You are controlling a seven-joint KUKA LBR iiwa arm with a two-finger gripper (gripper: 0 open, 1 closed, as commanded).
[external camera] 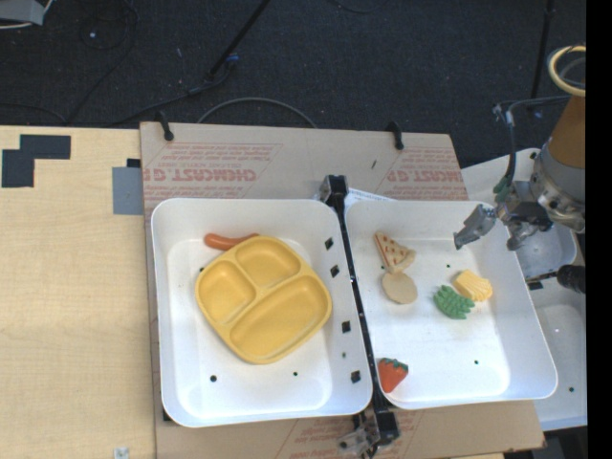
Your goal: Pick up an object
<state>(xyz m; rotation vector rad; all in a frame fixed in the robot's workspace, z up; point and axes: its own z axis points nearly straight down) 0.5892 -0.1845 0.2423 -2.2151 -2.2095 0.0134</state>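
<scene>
— Several small pieces lie close together below our pincer (499, 226), so we could easily nudge one aside or catch two at once.

— Agreed. Our fingers look spread apart with nothing between them, hanging over the far right edge of the right bin (449, 392).

— Nearest to us is the yellow corn piece (473, 285), just below and slightly left of the fingertips, touching the green leafy piece (452, 302). That contact is our risk: closing on the corn may drag the green one along.

— Further left of us sit the sandwich wedge (392, 251) and tan disc (400, 288); the strawberry (392, 374) lies well down-left, against the bin wall, awkward to grip.
</scene>
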